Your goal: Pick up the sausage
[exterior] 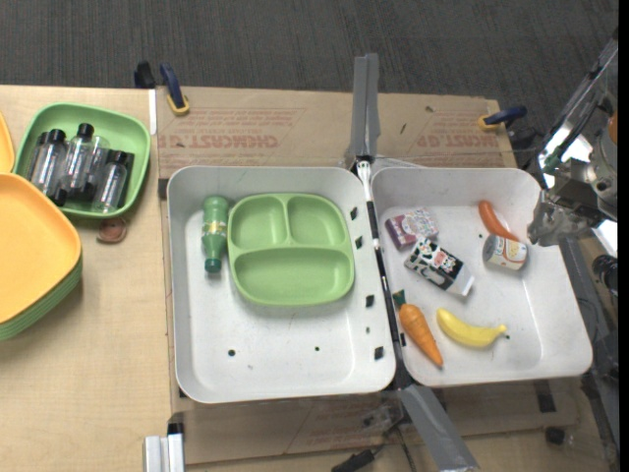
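**Camera view: sausage waits by the cup**

Sausage (496, 220) lies far-right in the right bin (550, 362), touching a small cup (505, 252). Gripper (546, 226) hovers just right of it; its opening cannot be judged. Closing carelessly might catch the cup instead.

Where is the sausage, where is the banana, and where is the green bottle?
sausage (496, 220): camera view, middle of its orange-red body.
banana (470, 329): camera view, middle of its yellow curve.
green bottle (214, 232): camera view, middle of its body, beside the green plate.
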`<state>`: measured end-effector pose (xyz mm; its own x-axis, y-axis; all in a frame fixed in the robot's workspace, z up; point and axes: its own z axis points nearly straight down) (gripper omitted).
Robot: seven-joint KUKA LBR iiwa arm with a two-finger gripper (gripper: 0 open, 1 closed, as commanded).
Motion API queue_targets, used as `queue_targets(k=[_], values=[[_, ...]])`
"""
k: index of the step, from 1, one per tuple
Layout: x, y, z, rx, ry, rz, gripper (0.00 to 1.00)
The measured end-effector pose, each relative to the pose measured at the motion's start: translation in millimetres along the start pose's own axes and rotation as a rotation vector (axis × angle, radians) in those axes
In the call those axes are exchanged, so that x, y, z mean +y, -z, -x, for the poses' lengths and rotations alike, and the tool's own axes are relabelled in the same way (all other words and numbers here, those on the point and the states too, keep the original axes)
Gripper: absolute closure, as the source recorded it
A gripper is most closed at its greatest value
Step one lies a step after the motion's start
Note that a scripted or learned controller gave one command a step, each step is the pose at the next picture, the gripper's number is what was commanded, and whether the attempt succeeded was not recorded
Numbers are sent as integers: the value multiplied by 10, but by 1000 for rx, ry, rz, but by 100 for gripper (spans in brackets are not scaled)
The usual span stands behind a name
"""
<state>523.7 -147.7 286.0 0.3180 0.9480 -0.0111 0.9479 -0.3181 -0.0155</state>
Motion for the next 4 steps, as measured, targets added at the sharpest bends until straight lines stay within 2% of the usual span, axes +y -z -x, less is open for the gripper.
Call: queue_targets(k=[4], values=[[10,292,29,-10,5,-13,100]])
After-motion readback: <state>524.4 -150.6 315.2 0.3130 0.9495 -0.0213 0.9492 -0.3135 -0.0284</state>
